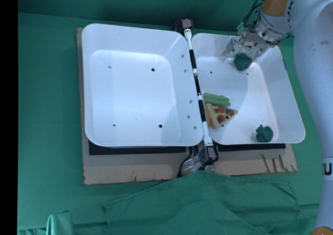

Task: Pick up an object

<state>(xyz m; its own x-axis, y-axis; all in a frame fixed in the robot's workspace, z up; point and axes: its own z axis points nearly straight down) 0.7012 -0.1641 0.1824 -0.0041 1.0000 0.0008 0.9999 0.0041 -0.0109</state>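
The dark green lump [242,61] sits near the far edge of the right bin [291,119], and the tool [243,51] is right on top of it, touching or nearly so. Can't tell if it's clenched or released from this angle, tbh. I'd say the trick here is coming straight down so the lump ends up centred, then squeezing before lifting. The pizza slice [218,114] and the other green lump [264,133] lie well apart, nearer the front.
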